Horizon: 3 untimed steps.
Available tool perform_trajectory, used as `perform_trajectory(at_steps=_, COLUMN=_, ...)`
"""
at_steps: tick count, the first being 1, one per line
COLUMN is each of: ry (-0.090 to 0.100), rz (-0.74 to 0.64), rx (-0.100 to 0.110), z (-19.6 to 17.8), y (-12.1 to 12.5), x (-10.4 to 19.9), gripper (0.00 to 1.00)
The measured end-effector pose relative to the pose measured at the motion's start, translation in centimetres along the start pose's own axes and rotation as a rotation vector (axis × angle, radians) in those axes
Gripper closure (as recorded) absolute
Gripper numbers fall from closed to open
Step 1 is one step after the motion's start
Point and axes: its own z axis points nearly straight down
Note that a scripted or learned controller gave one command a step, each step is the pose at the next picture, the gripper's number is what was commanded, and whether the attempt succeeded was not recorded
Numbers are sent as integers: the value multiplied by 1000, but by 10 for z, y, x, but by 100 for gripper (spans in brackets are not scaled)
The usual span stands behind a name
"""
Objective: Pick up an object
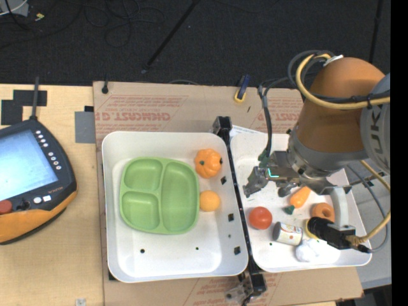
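Right bin (255, 255): gripper (257, 182) near divider edge.

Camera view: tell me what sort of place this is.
Probably a robotics lab test bench. A grey and orange arm reaches over two white bins holding toy food and a green divided plate, a teach pendant lies beside them, and cables trail across dark carpet.
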Motion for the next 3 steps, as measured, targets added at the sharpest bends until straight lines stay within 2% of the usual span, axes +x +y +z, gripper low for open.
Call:
perform_trajectory(at_steps=1, ry=1, rz=-2, rx=-4, z=-22, y=-23, x=28, gripper=0)
perform_trajectory(at_steps=2, ry=-1, rz=-2, rx=2, z=-30, y=-23, x=27, gripper=100)
perform_trajectory(at_steps=3, ry=-1, rz=3, rx=-12, z=-111, y=-23, x=-12, gripper=100)
